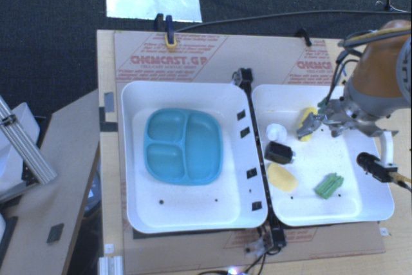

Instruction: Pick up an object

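Table (212, 51): a light board printed with red lettering carries two shallow white bins side by side, clamped at the far edge.

Left bin (141, 203): holds a turquoise divided plate (183, 146) with three compartments, lying flat near the middle.

Right bin (367, 203): holds the loose objects.

Arm (380, 84): grey with orange band, enters from the right and hangs over the far right part of the right bin.

Pincer (309, 127): tips are low over the far middle of the right bin, right at a yellow object (308, 118). The yellow object appears partly covered by the grey fingers; whether it sits between them or only beside them cannot be told, nor how far apart the fingers stand.

Pale yellow rounded object (282, 177): near the bin's left wall, toward the near side.

Green ridged object (329, 185): right of the pale yellow one, well apart from the pincer.

Black block (279, 152): just beyond the pale yellow object, almost touching it.

Small white round object (276, 132): just beyond the black block, left of the pincer.
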Robot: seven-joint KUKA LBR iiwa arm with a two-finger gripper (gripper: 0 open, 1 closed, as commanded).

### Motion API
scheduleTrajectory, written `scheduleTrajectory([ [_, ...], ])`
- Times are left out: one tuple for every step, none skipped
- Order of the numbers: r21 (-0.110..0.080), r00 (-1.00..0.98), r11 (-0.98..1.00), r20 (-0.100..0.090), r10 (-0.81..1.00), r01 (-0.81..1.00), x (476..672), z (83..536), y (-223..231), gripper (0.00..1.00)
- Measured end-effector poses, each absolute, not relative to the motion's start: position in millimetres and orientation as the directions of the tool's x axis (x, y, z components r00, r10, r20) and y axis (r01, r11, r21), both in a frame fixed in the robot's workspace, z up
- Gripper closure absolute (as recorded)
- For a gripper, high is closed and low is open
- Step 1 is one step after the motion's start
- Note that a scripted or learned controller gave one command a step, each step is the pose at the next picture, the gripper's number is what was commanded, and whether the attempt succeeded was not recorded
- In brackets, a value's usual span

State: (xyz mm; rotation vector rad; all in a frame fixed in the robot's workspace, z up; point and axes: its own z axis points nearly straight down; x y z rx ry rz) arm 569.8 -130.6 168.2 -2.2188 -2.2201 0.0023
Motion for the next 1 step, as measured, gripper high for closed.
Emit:
scheduleTrajectory([
  [-0.002, -0.001, 0.001, 0.000, 1.000, 1.000, 563.7, 124.1, -132.6, 0.00],
])
